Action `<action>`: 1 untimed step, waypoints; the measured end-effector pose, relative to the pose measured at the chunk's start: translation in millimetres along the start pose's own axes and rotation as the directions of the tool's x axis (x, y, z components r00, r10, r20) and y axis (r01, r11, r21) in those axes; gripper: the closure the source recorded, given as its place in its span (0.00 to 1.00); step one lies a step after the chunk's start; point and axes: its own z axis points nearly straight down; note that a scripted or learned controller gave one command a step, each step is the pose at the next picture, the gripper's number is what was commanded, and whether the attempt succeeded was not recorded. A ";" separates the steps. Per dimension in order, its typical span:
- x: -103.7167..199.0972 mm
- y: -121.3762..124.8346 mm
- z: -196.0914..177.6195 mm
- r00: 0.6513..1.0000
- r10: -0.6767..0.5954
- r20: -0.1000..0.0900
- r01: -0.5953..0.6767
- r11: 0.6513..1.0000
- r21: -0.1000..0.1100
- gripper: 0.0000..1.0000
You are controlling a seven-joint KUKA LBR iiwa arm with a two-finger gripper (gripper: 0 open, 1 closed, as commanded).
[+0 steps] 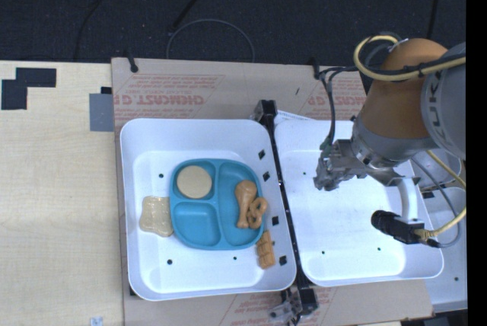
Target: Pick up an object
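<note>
Gripper (329, 178) hangs over the right bin (358, 256), toward its 10 o'clock corner; can't tell how it's set or whether it has anything. Objects are all in the left bin (144, 142): blue tray (205, 229) with round cracker (193, 181) and pretzel piece (249, 204), pale slice (156, 215) at the tray's 9 o'clock, brown chunk (265, 250) at 5 o'clock.

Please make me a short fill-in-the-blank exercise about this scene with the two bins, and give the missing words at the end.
1. The blue divided tray lies in the ____ bin of the camera view.
2. The round tan disc rests in the tray's upper-____ compartment.
3. The gripper hangs over the ____ bin.
4. The pale flat piece lies beside the tray's ____ edge.

Missing words: left; left; right; left
</note>
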 end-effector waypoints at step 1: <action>48.9 0.0 -9.7 1.000 -0.001 0.000 0.001 1.000 -0.002 1.00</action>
